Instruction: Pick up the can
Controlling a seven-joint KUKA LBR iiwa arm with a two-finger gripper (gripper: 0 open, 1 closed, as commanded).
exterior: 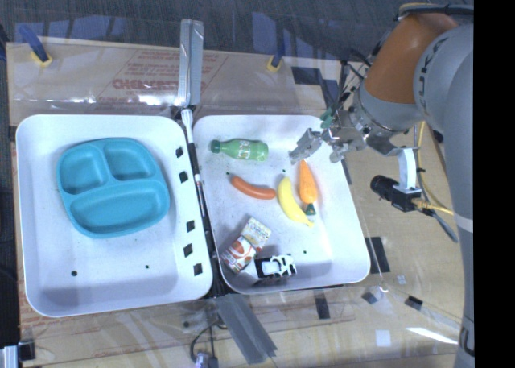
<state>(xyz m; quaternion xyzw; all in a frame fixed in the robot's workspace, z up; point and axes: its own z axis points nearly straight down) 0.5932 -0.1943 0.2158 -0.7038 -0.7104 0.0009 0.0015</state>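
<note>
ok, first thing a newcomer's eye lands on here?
Probably the blue divided plate, alone in the left bin. Then the bright clutter in the right bin: green bottle, hot dog, banana, carrot, with the can near its front edge. The pincer hovers over that bin's far right corner.

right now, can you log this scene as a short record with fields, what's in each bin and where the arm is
left bin: blue divided plate
right bin: green bottle, sausage, banana, carrot, can, black and white toy
can position: lying on its side near the bin's front edge, beside the toy
gripper: over the right bin's far right corner, above the carrot, apart from the can
task state: can not yet picked up
</note>
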